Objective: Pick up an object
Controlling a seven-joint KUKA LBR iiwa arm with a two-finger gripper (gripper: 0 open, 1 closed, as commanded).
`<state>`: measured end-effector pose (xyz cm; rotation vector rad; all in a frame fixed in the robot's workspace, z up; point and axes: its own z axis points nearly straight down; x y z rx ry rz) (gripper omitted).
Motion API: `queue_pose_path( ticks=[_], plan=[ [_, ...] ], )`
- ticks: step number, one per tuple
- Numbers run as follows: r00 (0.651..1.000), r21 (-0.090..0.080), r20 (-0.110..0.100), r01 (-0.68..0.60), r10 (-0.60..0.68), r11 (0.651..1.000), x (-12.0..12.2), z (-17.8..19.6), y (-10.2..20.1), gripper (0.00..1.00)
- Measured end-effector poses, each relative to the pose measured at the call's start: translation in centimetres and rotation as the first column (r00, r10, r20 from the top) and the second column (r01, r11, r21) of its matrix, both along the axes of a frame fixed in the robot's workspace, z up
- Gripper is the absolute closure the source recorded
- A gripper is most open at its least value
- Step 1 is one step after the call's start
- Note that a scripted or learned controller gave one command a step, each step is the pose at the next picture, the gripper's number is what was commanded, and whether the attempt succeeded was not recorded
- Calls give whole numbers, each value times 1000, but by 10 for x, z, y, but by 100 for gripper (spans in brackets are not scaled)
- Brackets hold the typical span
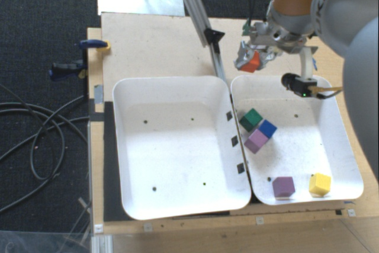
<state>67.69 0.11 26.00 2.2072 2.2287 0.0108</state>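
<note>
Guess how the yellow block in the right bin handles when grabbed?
The yellow block looks like a small rigid cube, so probably light and stiff. Flat faces suggest it slides rather than rolls. It sits near the right bin wall, so finger clearance may be tight.

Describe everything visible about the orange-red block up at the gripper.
The orange-red block is a small, matte, solid-coloured piece, foam or wood by its look. It sits between the fingers of the gripper, lifted above the far rim of the right bin and tilted. Metal finger parts hide its upper side. Nothing else touches it.

Bright, even light; soft shadows, slight blur.
</note>
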Motion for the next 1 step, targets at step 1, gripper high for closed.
queue_pose_path(
  ticks=[1],
  plan=[
    [1000, 2, -14, -3, 3, 1000, 3, -74, 79, 100]
  ],
)
